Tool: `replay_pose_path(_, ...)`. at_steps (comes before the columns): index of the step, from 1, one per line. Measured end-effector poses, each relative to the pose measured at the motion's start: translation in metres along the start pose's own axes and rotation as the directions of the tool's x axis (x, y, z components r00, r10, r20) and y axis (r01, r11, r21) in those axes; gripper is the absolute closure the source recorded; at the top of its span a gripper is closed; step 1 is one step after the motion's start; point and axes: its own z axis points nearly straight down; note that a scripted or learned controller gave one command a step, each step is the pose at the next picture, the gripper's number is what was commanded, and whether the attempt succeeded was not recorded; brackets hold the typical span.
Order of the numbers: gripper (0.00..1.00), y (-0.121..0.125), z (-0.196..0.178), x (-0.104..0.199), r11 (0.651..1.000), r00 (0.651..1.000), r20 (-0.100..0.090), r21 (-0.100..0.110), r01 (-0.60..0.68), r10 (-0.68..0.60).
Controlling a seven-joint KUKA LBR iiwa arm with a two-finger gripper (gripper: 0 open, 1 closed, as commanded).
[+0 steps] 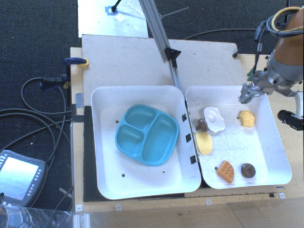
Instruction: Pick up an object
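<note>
- Objects for picking all lie in the right bin [280, 160]: a white piece [214, 119] near the middle, a small brown bit [202, 125] touching its left side, a pale yellow piece [204, 143] just below those, a yellow lump [246, 118] toward the right wall, a waffle [226, 171] and a dark chocolate round [248, 170] side by side near the front wall.
- Nothing is lifted yet; every piece rests on the bin floor, so I judge the whole pick is left to do.
- My pincer [247, 93] hangs over the bin's back right corner, above and near the yellow lump; I cannot tell how its tips stand from this slant, and nothing shows between them.
- Left bin [102, 141] holds a blue tray [147, 134], no part of my job as I see it.
- Room: the yellow lump stands apart from its neighbours but near the right wall, so I'd mind that rim coming down.
- Middle floor between the lump and the white piece is open.
- White, brown and pale yellow pieces crowd the divider; tighter work there.
</note>
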Motion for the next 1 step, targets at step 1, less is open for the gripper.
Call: replay_pose_path(1,1.0,-0.0025,0.0069,0.0548,1.0,1.0,-0.002,0.004,0.002,-0.002)
